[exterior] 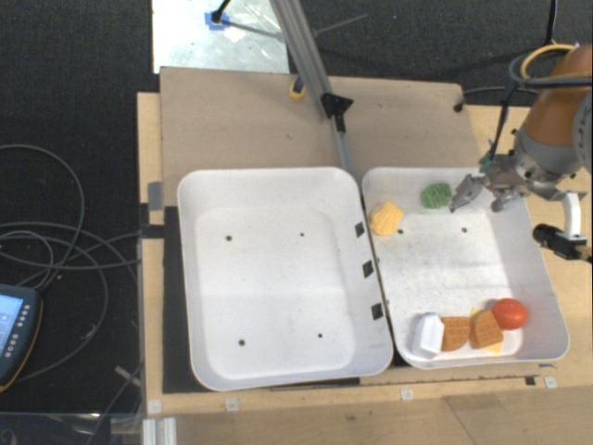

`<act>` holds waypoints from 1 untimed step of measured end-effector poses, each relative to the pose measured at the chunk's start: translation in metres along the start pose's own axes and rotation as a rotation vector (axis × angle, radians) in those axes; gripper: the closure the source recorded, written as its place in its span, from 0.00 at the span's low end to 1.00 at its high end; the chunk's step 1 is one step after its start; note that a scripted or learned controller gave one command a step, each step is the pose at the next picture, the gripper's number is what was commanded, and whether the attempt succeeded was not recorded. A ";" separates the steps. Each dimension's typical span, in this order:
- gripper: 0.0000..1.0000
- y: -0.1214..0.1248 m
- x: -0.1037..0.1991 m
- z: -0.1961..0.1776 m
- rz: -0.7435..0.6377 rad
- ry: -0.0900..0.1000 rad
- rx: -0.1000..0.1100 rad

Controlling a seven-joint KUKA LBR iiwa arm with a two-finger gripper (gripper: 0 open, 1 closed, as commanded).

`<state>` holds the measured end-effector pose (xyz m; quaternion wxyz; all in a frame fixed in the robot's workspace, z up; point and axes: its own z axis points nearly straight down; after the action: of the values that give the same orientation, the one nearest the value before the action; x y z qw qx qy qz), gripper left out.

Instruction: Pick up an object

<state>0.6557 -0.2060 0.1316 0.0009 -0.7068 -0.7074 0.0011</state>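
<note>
Gripper (482, 193) open, holding nothing, poised just right of the green object (435, 195) at the far end of the right bin (537, 276). Risk, as judged: a finger lands on the object and pushes it away.

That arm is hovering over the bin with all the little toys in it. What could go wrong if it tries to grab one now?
1. The end effector sits just right of the green toy, near the far wall of the right bin; a slightly off descent might nudge the toy away or clip the wall.
2. The white piece, two orange blocks and red ball crowd the near corner, so a grab there could catch two things or none.
</note>
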 end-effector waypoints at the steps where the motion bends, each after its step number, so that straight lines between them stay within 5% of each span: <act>1: 1.00 0.002 0.000 -0.015 -0.002 -0.002 -0.008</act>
<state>0.6582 -0.2063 0.1466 -0.0027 -0.7061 -0.7081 -0.0010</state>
